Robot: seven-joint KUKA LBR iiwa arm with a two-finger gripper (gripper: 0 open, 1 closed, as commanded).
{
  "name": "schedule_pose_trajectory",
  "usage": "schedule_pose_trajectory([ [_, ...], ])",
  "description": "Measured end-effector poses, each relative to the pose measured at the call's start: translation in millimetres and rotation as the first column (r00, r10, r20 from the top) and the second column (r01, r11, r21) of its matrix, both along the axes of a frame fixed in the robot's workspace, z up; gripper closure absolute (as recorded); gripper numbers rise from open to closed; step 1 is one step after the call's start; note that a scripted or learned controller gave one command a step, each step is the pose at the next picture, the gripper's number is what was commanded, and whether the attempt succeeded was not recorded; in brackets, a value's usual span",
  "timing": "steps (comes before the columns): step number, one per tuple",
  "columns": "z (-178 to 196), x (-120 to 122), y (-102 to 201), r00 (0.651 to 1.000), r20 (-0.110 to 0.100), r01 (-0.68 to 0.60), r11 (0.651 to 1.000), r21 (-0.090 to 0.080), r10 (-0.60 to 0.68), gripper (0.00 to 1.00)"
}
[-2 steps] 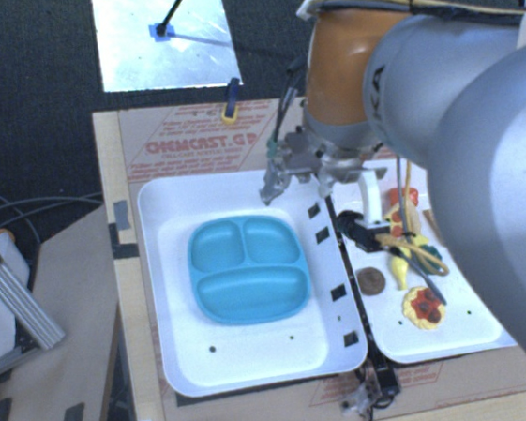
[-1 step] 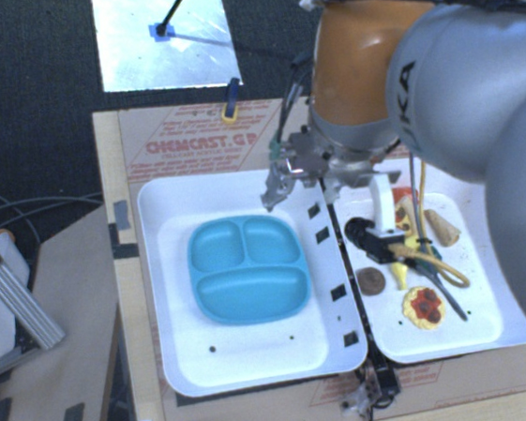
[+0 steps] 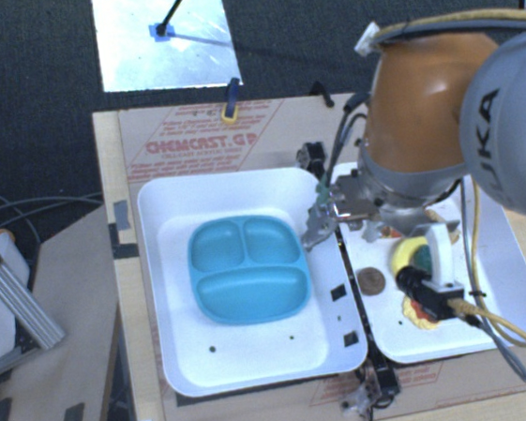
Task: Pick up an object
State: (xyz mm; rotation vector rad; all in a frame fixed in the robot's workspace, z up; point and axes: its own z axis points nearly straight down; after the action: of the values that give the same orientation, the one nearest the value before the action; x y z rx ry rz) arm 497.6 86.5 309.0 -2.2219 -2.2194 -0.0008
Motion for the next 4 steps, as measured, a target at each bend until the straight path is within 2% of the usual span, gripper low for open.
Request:
schedule_pose_trajectory([
  [1, 9.6, 3.8, 1.8, 1.000, 0.005, -0.008, 1.000, 0.000, 0.008, 1.00],
  [2, 101.1, -10.7, 5.7, 1.000, 0.012, -0.007, 1.000, 0.002, 0.007, 1.00],
  [4, 118.0, -9.1, 5.9, 1.000, 0.011, -0.018, 1.000, 0.000, 0.018, 1.00],
])
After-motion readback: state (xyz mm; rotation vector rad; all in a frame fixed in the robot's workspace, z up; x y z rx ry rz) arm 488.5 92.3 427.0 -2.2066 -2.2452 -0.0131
